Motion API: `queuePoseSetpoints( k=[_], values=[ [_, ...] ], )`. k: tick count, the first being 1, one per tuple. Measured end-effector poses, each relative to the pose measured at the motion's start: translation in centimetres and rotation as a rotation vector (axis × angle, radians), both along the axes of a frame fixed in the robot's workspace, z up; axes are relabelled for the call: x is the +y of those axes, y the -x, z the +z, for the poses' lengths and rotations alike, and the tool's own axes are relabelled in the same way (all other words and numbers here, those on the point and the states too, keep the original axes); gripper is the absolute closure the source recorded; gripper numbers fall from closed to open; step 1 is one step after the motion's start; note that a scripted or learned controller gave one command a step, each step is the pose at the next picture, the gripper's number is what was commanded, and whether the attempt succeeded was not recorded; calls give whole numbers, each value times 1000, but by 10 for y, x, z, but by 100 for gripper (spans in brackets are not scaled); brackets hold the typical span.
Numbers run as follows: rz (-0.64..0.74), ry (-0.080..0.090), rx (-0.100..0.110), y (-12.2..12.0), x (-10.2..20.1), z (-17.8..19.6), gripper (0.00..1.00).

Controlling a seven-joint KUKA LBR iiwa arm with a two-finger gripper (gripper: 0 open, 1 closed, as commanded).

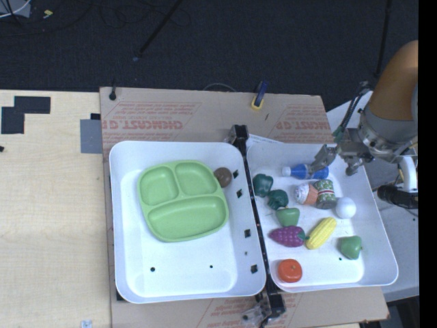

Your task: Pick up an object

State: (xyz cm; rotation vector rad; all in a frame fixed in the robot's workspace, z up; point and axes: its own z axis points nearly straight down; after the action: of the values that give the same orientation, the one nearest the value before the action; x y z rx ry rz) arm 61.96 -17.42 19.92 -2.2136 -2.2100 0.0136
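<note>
Left bin (130, 251): sitting to the left of the pair, carrying a green tray (183, 200) and a small brown ball (222, 176) near its right wall.
Right bin (382, 265): lying beside it and carrying every small item; the arm (396, 87) is reaching over its upper right corner.
Gripper (339, 159): hanging over the bin's upper edge, two fingers (321, 161) standing apart with nothing between them.
Nearest target: the blue bottle (304, 172) is lying just left of and below the fingers, its long axis running roughly left to right.
Next nearest: a can (316, 193) is lying just below the bottle, close to a white ball (345, 208).
Further off: corn (321, 232), grapes (287, 236), a green pepper (350, 247) and a tomato (290, 270) are lying toward the near edge, well apart from the gripper.
Judgement: the coming move is probably calling for a short shift left and down, with the fingers closing across the bottle's narrow width.
Hard to make out: the bottle's right end is sitting behind a finger; the three dark green pieces (276, 199) near the divider are too small to identify.
</note>
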Motion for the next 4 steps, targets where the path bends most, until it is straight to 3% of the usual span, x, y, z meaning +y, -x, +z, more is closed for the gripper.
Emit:
queuePoseSetpoints(
  k=[1,4],
  values=[
    [2,2,-14,-3,0,9,0],
    [8,2,-12,-1,4,-113,0]
  ],
)
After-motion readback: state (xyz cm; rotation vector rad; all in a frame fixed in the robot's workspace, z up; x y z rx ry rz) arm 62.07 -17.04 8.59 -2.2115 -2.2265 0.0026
